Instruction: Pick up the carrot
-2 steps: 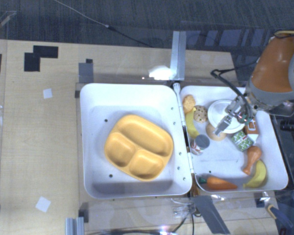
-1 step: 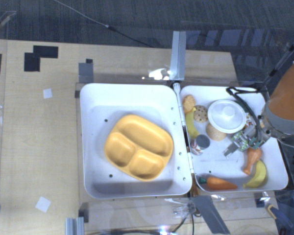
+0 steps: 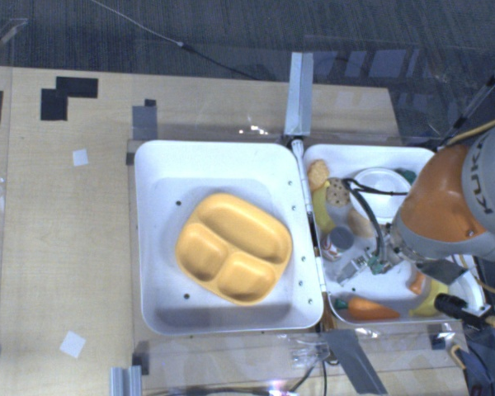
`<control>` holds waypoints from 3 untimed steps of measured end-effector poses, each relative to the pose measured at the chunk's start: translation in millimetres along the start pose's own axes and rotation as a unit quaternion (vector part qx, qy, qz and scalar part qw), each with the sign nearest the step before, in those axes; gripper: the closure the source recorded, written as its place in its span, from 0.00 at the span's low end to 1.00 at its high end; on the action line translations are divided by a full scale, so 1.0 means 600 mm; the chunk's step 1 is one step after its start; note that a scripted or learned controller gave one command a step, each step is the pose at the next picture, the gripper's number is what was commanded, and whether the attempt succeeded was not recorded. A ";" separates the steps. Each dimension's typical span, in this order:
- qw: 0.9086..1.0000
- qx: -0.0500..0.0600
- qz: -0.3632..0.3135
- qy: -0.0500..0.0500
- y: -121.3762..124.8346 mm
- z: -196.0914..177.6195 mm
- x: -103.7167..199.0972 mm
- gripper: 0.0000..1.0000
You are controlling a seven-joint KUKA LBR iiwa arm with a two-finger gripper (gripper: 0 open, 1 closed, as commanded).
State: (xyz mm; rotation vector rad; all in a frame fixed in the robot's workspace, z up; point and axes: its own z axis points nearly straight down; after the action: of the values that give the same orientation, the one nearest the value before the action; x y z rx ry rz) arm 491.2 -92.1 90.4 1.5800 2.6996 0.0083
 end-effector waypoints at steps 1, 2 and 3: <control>1.000 -0.003 -0.004 -0.001 0.006 -0.019 0.000 1.00; 1.000 -0.003 -0.005 -0.001 0.005 -0.019 0.000 0.00; 0.979 0.002 0.202 0.002 0.016 0.004 -0.048 0.00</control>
State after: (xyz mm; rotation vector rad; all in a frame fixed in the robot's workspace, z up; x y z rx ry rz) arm 513.7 -112.2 88.4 2.0974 2.3308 0.0099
